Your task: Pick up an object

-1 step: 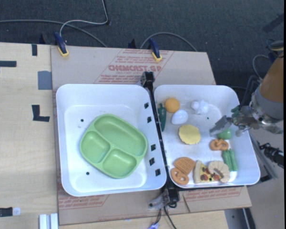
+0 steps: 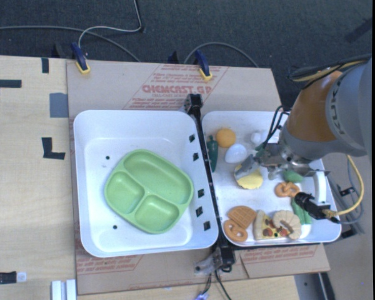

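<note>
My gripper (image 2: 251, 165) hangs low over the middle of the right bin (image 2: 328, 235), reaching in from the right. Directly beneath and touching its tip in the view lies a yellow lemon-like piece (image 2: 250, 181). A white egg (image 2: 236, 152) sits just to the gripper's upper left, with an orange ball (image 2: 225, 136) beyond it. A small pretzel (image 2: 287, 189) lies to the right of the yellow piece. Whether anything is held is hidden by the gripper body.
The left bin (image 2: 87, 130) holds a green divided plate (image 2: 149, 191). Along the right bin's front lie a waffle cookie (image 2: 242, 215), another pretzel (image 2: 235, 232) and a pizza slice (image 2: 278, 225). A green vegetable (image 2: 210, 154) rests by the divider.
</note>
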{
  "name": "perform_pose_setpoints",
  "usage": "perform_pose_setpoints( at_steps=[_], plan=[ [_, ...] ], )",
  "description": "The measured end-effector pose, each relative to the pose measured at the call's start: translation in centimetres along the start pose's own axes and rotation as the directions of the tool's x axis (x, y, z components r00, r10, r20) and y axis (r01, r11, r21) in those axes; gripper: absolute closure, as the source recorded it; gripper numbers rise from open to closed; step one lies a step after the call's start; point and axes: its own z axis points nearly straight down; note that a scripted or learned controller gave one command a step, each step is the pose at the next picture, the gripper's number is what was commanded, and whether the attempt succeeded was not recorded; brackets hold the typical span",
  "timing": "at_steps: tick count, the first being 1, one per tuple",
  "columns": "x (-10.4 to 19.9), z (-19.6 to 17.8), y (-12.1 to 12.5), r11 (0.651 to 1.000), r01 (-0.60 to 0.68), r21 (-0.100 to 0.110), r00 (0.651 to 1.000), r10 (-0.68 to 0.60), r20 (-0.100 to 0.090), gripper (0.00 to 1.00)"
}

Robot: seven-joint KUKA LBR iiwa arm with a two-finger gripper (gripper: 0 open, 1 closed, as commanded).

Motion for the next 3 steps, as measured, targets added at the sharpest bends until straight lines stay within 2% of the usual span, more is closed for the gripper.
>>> perform_pose_setpoints(
  at_steps=[1, 2, 3],
  plan=[
    [0.4, 3.8, 2.8, 1.000, -0.001, -0.005, 1.000, 0.001, 0.001, 0.00],
    [0.4, 3.0, 2.8, 1.000, -0.001, -0.005, 1.000, 0.001, 0.003, 1.00],
    [6.5, -6.0, 4.1, 1.000, 0.000, -0.004, 1.000, 0.000, 0.001, 1.00]
  ],
)
